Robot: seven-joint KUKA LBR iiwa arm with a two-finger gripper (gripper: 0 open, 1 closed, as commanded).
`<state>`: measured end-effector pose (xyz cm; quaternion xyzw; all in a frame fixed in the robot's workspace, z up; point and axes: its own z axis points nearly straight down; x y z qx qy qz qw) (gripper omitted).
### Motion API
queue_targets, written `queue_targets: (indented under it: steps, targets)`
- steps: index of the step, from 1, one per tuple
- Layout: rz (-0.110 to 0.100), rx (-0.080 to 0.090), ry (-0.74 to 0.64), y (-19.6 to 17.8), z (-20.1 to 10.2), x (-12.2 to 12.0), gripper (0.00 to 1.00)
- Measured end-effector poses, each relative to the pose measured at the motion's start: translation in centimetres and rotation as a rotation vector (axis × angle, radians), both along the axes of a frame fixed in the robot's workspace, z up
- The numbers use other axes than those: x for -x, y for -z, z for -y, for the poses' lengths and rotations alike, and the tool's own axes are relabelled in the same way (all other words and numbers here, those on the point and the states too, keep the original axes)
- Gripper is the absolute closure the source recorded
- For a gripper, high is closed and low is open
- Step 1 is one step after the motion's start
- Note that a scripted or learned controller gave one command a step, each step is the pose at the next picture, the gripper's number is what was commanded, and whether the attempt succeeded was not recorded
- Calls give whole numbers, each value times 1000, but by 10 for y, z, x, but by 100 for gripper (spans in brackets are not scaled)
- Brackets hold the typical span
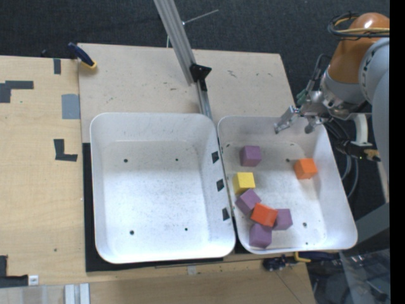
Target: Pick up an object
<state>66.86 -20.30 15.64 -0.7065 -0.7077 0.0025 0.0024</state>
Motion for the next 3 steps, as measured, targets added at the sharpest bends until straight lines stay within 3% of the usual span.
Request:
queue_targets:
  steps: [1, 2, 3]
  targets:
    - [1, 0, -1, 45, -5, -3, 0]
    - [1, 1, 0, 64, -6, -3, 0]
    - [1, 2, -2, 54, -6, -3, 100]
